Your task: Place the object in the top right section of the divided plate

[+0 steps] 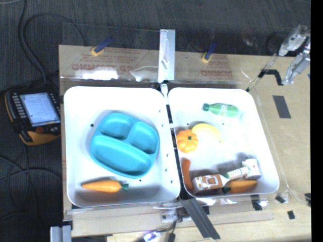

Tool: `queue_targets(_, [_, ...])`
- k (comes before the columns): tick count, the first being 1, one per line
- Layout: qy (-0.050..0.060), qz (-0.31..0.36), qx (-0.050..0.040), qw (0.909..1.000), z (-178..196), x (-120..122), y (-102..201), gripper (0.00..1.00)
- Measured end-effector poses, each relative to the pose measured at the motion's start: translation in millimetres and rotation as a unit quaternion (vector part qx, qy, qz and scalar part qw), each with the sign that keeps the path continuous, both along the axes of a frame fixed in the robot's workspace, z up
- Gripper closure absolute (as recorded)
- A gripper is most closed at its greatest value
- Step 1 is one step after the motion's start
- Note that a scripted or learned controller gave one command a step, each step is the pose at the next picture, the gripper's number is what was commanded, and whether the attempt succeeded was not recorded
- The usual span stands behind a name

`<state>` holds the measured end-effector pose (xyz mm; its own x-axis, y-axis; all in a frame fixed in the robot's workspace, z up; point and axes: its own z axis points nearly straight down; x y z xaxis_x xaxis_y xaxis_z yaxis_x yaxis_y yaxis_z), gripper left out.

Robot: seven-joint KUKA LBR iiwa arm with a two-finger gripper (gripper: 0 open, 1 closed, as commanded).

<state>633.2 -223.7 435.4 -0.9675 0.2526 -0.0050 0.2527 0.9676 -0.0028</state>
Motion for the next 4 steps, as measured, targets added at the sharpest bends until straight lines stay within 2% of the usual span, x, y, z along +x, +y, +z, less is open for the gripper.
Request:
queue_targets(1, [-0.001,-0.054,0.0027,0.9985,-0.4,26.2,2.5,0.00])
queue_targets(2, [0.001,0.047,0.0003,0.9989,-83.3,19.4,0.9,0.00])
queue_targets(3, [0.001,0.165,0.0005,0.9864,-115.4,22.0,1.4,0.00])
queue_targets(4, [0.001,0.164,0.0015,0.9864,-137.8,-28.7,1.8,0.00])
